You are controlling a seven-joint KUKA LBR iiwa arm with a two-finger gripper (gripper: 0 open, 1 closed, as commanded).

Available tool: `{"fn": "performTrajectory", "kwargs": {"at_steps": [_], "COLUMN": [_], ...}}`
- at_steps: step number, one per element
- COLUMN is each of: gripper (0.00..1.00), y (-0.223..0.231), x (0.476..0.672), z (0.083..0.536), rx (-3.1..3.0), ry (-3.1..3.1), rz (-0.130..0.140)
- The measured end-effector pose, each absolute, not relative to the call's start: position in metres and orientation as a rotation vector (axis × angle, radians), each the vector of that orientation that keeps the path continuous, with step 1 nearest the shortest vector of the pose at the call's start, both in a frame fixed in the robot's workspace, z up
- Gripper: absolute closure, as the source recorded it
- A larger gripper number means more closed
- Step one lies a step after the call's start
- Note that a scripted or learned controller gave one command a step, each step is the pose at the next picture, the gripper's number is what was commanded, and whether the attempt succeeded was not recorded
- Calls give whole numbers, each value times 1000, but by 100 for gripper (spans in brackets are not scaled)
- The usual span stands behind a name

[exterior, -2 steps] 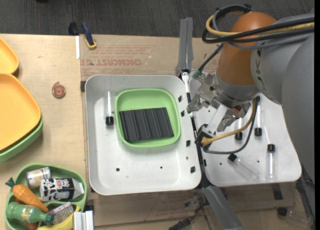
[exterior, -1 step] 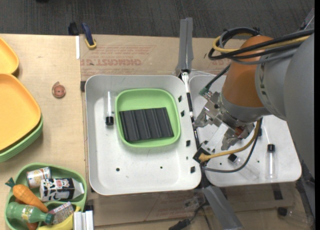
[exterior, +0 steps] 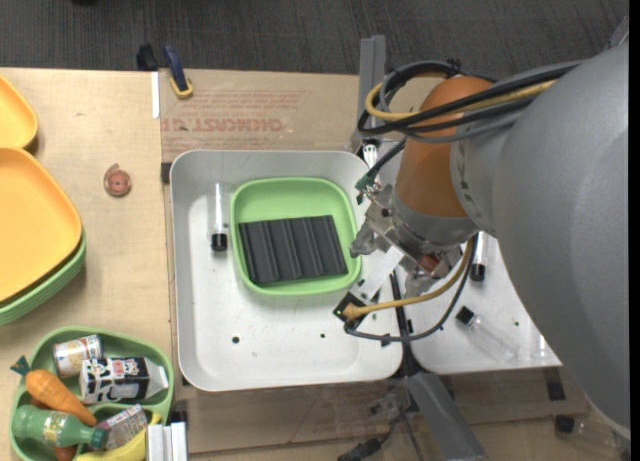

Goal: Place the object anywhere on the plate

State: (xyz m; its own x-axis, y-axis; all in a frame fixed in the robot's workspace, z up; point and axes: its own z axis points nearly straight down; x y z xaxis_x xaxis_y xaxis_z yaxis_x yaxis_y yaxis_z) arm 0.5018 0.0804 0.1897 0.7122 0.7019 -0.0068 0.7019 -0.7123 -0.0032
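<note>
The dark grey ribbed rectangular slab [exterior: 292, 249] lay flat on the light green square plastic plate [exterior: 262, 204], inside its raised rim and tilted slightly out of line with the plate's edges. The plate sat on the floor of the left shallow white bin [exterior: 280, 344], toward that bin's far right corner.

Just beside the plate's right rim was the gripper [exterior: 368, 234], under the grey arm with the orange band [exterior: 450, 139]. Whether the gripper was spread or closed could not be made out, and nothing could be seen held in it.

Left of the plate, near it but apart, a clear plastic tube with a black cap [exterior: 218, 217] lay on the bin floor, roughly parallel to the plate's left edge. Right of the plate, past the gripper, the right white bin [exterior: 525, 314] held another clear capped tube [exterior: 488, 332].

Beyond the plate, behind the bin, a brown cardboard sheet [exterior: 250, 119] carried red printing, upside down in this view, that appeared to read CHEMCAST. A blue and yellow clamp [exterior: 177, 73] gripped its far left corner.

Well left of the plate, on the pale wooden counter [exterior: 130, 249], lay a small reddish round disc [exterior: 118, 181] and stacked yellow plates [exterior: 35, 219]. Nearer and left of the plate stood a green bowl [exterior: 152, 354] of toy food: an orange carrot [exterior: 55, 390], a green bottle [exterior: 55, 429], a small can [exterior: 78, 354] and a black-and-white labelled carton [exterior: 120, 377], its lettering too small to read.
</note>
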Motion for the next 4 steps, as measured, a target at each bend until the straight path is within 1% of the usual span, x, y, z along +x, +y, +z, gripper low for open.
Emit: {"fn": "performTrajectory", "kwargs": {"at_steps": [1,3,4], "gripper": [0,0,0], "y": [20,20,97], "x": [477,477,477], "z": [190,190,190], "rx": [-2911,-2911,-2933], "ry": [-1177,-1177,-1126], "rz": [10,10,10]}}
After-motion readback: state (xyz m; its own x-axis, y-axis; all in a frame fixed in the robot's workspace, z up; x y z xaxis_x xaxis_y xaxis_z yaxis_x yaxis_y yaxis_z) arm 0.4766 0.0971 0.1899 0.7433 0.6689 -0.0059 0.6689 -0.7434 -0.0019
